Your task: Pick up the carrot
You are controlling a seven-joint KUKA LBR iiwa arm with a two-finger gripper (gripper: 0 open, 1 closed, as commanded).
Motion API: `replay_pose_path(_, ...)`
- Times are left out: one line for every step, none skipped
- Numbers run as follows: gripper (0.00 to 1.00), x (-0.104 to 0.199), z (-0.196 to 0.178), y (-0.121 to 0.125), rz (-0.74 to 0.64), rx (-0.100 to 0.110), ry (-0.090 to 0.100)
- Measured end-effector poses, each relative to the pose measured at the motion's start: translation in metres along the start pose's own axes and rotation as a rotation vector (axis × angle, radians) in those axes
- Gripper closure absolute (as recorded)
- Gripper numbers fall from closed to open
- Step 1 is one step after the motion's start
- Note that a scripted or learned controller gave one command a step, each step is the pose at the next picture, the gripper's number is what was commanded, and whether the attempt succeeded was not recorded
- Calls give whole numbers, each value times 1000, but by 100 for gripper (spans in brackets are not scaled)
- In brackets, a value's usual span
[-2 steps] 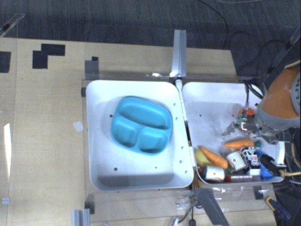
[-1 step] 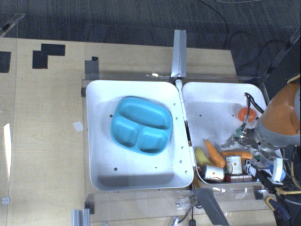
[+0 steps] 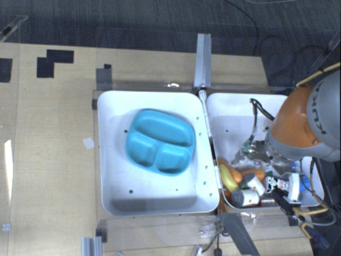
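Note:
An orange piece that looks like the carrot (image 3: 258, 173) lies near the front of the right bin (image 3: 234, 116), partly covered by the gripper. My gripper (image 3: 262, 164) is low over that spot, among the clutter, with the orange-banded wrist above it. The wrist hides the tips, and nothing shows as held.
A blue divided plate (image 3: 160, 141) lies in the left bin (image 3: 114, 191). In the right bin's front left corner sit a yellow-orange fruit-like thing (image 3: 229, 178), a white bottle-like item (image 3: 255, 185) and a dark-capped cylinder (image 3: 244, 197). The right bin's far half is bare.

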State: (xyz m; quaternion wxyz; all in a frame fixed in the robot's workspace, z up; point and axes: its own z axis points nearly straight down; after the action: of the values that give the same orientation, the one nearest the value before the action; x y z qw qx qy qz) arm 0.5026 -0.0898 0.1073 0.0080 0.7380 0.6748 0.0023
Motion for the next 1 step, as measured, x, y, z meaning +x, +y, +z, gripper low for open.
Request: replay_pose_path(0,-32,-69,2,229,11,5)
